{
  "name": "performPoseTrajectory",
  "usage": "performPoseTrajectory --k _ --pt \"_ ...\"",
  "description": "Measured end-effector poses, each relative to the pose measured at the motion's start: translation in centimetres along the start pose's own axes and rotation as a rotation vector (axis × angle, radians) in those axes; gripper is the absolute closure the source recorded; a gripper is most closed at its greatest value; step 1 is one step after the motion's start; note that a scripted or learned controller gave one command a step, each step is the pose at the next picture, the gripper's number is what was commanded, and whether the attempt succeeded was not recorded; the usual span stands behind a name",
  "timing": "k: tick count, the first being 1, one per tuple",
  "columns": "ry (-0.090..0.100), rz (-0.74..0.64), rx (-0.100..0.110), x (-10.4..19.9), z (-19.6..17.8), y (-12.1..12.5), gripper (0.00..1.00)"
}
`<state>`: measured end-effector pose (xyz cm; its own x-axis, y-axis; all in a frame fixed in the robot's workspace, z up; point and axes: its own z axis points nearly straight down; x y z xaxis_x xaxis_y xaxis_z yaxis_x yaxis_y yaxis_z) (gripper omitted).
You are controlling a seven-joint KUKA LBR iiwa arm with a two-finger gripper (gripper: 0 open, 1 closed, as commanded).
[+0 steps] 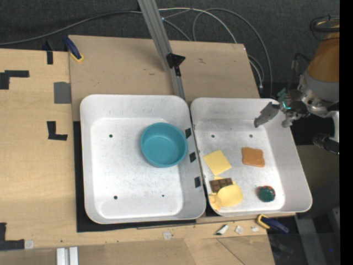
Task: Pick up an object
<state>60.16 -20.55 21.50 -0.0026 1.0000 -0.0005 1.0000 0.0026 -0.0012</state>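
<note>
In the right bin (pixel 287 148) you have an orange piece (pixel 253 157), a yellow square (pixel 217 162), a yellow lump (pixel 229 196) and a small dark green thing (pixel 266 193). The orange piece looks light, flat and probably soft; pinch it across its short sides. The hand (pixel 266 115) hangs over the far right edge, holding nothing; you cannot tell its spread.

Robot lab: taped bench (pixel 33 148), cables (pixel 220 21), bins (pixel 94 115).

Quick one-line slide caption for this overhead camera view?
Robot hand poised over right white bin holding small items; round blue bowl sits in left white bin.
</note>
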Motion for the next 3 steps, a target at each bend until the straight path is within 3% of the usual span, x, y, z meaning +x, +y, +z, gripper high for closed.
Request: performPoseTrajectory --k 1,3 --pt "0.000 0.000 0.000 0.0 0.0 0.0 0.00" --pt "0.001 0.000 0.005 0.4 10.0 -0.9 0.00"
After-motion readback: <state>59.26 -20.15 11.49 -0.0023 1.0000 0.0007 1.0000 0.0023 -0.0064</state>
